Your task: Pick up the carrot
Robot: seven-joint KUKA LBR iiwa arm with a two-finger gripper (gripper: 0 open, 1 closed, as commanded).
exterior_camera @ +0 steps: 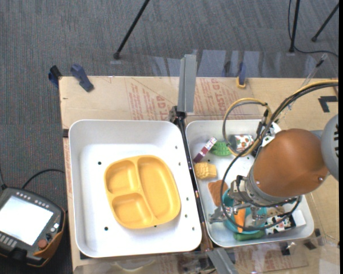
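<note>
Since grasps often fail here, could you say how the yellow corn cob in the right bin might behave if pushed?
The corn cob looks rounded, so it may roll. It appears toy-like, probably light and stiff, apt to slide on the smooth bin floor.

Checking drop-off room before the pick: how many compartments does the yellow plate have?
3. On the yellow plate in the left bin: one upper left, one lower left, one long compartment along its right side.

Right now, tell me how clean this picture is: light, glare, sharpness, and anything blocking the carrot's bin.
Camera view: even, soft light, with faint shadows under the yellow divided plate. The left bin is bright white, near washed out. Edges are mildly soft, with no motion blur. The arm's orange band covers much of the right bin, so items under it are hard to read; the orange piece beside it may be the carrot.
</note>
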